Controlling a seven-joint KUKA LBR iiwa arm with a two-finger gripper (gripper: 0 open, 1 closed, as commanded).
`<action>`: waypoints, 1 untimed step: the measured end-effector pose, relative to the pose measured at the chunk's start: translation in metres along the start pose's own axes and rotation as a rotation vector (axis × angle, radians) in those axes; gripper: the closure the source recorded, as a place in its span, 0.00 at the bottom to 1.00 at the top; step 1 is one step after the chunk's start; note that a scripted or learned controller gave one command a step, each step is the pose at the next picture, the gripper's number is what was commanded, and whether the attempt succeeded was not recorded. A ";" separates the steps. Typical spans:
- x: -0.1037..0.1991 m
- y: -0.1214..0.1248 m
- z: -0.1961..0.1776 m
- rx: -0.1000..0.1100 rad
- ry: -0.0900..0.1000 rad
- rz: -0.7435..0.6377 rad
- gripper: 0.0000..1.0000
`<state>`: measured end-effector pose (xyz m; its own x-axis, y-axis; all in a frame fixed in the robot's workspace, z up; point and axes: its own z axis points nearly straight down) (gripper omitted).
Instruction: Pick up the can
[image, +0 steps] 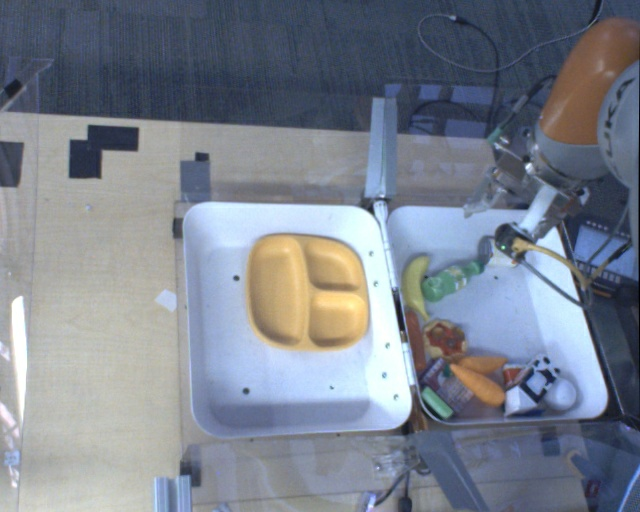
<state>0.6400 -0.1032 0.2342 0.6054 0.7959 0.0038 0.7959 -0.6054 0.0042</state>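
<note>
The pincer (497, 200) hangs over the far right corner of the right bin (545, 315), under the grey wrist and the orange band of the arm (595, 75). Whether it is wide or narrow I cannot tell from this slant, and nothing can be seen held in it.

Just below the pincer in the view, and a little to its left, a green bottle (450, 280) lies on its side on the bin floor. A yellow banana (414, 285) touches the bottle's far end and lies along the bin's left wall.

Further from the pincer, toward the bin's near edge, the rest is heaped together. A red packet (443, 340) comes first, and beyond it an orange carrot (476, 381) lies across the heap. What looks like the can (455, 400), a dark cylinder on its side, lies partly under the carrot in the near left corner, well apart from the pincer. A small green thing (434, 404) lies just beside the can. A white carton with black checks (533, 385) lies in the near right corner, almost straight below the pincer in the view.

Well to the pincer's left in the view, the left bin (225, 395) holds a yellow divided plate (305, 290). Both bins rest on the pale wooden worktop (100, 320).
</note>
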 end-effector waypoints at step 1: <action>-0.030 0.018 0.070 0.003 -0.002 0.011 0.00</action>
<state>0.6367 -0.1380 0.1639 0.6145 0.7889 0.0013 0.7889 -0.6145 0.0009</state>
